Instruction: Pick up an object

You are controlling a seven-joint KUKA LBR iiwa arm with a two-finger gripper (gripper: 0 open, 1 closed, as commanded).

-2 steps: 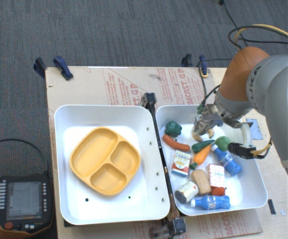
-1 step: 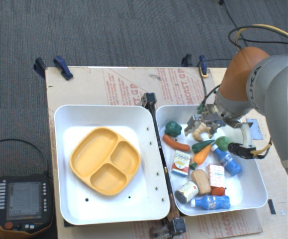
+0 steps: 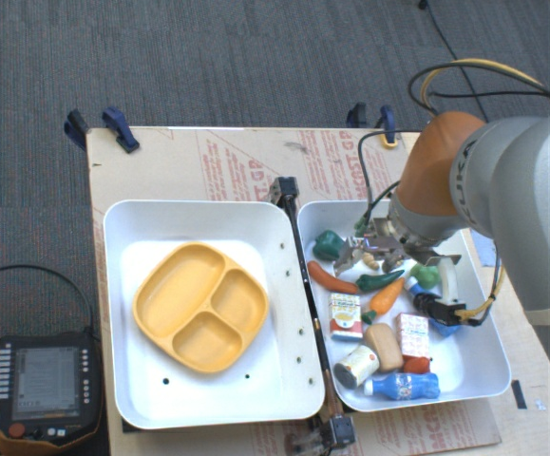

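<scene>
Over the right bin, near its back left part, the gripper hangs low among the toy food — whether it grips anything I cannot tell. Just beside it lie a dark green pepper, a red chili, a green chili and a carrot. The left bin holds a yellow divided plate

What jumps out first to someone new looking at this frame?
The yellow divided plate lying alone in the left bin grabs the eye first. Next is the grey arm with its orange band, reaching in from the right, its gripper low over the right bin. That bin holds a jumble of small toy foods, among them an orange carrot and a blue bottle.
</scene>
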